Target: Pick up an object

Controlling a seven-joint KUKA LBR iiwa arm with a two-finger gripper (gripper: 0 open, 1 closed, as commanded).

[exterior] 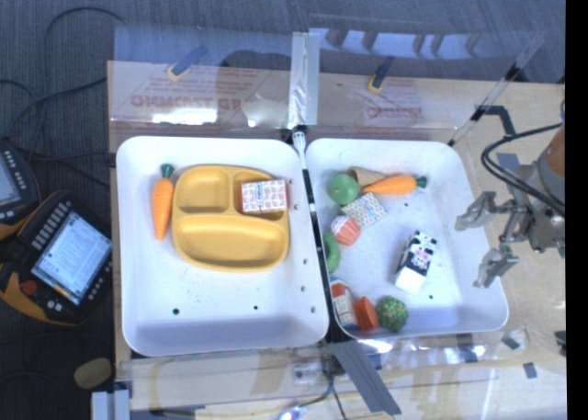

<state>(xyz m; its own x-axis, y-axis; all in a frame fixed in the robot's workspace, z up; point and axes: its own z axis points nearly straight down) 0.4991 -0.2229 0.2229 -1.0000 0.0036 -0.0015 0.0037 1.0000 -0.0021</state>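
we see the gripper [490, 239] at the right bin's [441, 156] right edge, fingers spread apart, grasping nothing. the cow-print carton [416, 261] lies in that bin, near the gripper. a carrot [163, 205] lies in the left bin [138, 317].

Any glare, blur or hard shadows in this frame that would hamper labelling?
Camera view: glare streaks the clear panels behind the bins; lighting is soft, and the milk carton casts only a faint shadow; the gripper at the right bin's edge looks slightly blurred; items stay readable.
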